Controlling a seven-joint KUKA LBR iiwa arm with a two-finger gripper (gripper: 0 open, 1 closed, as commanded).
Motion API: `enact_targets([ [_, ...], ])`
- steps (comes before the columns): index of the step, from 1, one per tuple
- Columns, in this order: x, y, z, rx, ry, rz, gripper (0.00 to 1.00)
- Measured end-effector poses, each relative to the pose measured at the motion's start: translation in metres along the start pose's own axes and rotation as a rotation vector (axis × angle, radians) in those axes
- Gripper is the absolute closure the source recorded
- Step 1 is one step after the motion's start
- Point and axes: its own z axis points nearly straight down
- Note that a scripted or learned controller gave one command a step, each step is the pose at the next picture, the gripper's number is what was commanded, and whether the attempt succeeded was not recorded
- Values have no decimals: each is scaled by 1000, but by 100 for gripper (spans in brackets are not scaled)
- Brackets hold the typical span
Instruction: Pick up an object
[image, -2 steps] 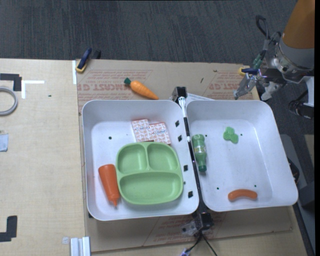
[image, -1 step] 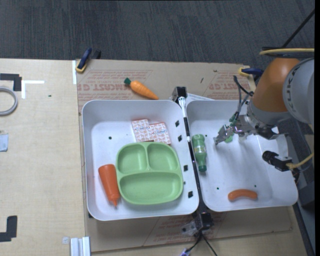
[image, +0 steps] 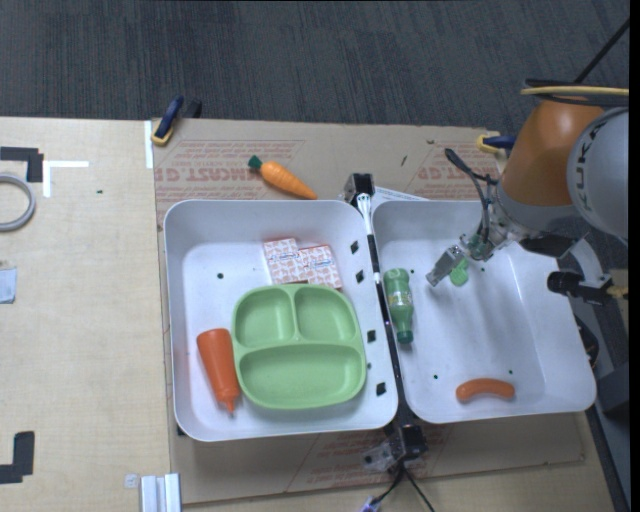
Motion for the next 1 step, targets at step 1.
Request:
enact_targets([
  [1, -1, 1, -11, -3, -3, 3, 100],
])
